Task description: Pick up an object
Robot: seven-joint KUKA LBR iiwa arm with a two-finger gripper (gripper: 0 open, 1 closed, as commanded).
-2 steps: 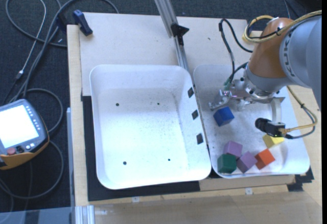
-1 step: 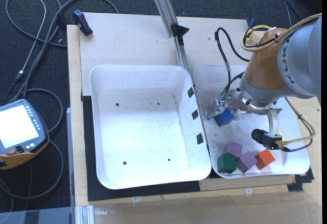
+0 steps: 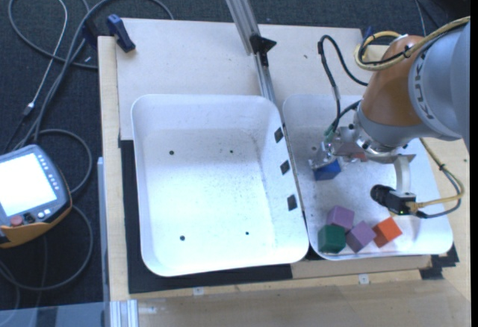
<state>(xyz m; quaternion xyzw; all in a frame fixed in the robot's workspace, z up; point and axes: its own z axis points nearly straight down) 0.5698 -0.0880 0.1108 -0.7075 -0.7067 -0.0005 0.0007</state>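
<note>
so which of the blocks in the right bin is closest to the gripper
The blue block, right at the gripper. The two purple, green and orange blocks lie clustered near the bin's front edge.

Small blue block (image 3: 327, 169) in right bin (image 3: 299, 113), between the fingers (image 3: 326, 156)

The arm (image 3: 418, 86) hides much of the right bin's (image 3: 299, 113) far half.

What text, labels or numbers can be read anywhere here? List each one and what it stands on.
None can be read.
The teach pendant at the far left has a lit screen, too washed out to read.
Three black marks sit on the left bin's right wall; they are plain patches, no letters legible.
The blocks in the right bin bear no markings.
</note>
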